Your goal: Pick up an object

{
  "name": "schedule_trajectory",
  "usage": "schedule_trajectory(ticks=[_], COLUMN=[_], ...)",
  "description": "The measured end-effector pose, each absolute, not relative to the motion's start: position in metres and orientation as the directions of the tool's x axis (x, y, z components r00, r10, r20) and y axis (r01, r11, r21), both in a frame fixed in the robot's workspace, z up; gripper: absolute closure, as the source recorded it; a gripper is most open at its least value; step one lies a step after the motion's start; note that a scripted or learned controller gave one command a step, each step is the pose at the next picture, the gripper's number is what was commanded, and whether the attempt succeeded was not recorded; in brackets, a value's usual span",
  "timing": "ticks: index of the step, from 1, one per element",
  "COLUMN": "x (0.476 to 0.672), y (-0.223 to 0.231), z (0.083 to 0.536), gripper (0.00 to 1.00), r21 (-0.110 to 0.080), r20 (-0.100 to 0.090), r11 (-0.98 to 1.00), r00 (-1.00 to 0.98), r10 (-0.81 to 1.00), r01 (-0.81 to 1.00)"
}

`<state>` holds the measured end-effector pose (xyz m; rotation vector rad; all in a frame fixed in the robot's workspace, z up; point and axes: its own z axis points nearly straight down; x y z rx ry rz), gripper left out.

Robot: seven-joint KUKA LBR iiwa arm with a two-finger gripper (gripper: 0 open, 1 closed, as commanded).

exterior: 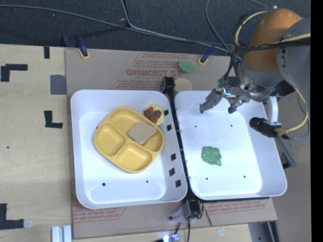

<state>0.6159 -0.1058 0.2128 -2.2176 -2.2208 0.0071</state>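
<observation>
Progress: we see nothing lifted | two-finger gripper (220, 105) spread wide, bare, at right white bin (262, 185) far edge | crumpled green leaf-like piece (211, 155) lies mid-bin, ungrasped

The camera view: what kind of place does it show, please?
Probably a robot test bench in a lab: two white bins on cardboard held by clamps, play food such as a green leaf, loose cables, and a pincer above.

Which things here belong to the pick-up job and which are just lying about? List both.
Job:
- gripper, open, above the far end of the right bin
- green leafy piece, lying in the right bin

Lying about:
- yellow divided tray in the left bin
- tan slab on the tray
- small red-and-dark piece at the tray's far edge
- green item on the cardboard behind the bins
</observation>
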Motion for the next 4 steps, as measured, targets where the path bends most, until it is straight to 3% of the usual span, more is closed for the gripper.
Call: schedule_trajectory(ticks=[2, 3, 4], x=[0.601, 0.602, 0.607], y=[-0.111, -0.110, -0.109], z=[0.094, 0.108, 0.150], gripper=[0.00, 1.00, 1.00], r21=[-0.008, -0.003, 0.001], r20=[0.000, 0.000, 0.000], r11=[0.001, 0.004, 0.001], r00=[-0.001, -0.004, -0.001], r10=[1.000, 1.000, 1.000], r01=[1.000, 1.000, 1.000])
